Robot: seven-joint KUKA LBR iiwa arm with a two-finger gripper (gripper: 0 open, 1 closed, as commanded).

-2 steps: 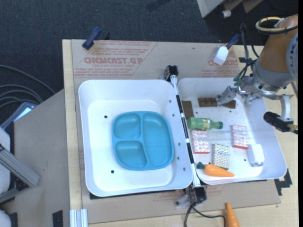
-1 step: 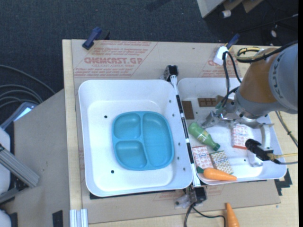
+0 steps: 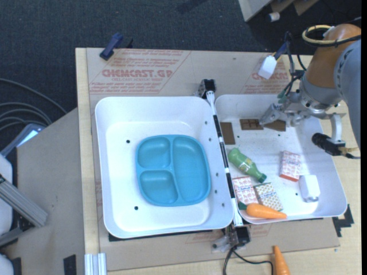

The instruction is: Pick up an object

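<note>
Cardboard-topped bench (image 3: pixel 143 73), two white bins (image 3: pixel 109 153); dark floor (image 3: pixel 57 16), probably carpet.

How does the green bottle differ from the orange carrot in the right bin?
The green bottle lies tilted, running diagonally near the bin's left wall; the orange carrot lies almost level along the right bin's front edge. The bottle is green with a pale label band, the carrot plain orange. The bottle looks thicker and blunt, the carrot tapers to a point. Both lie on their sides, untouched.
</note>
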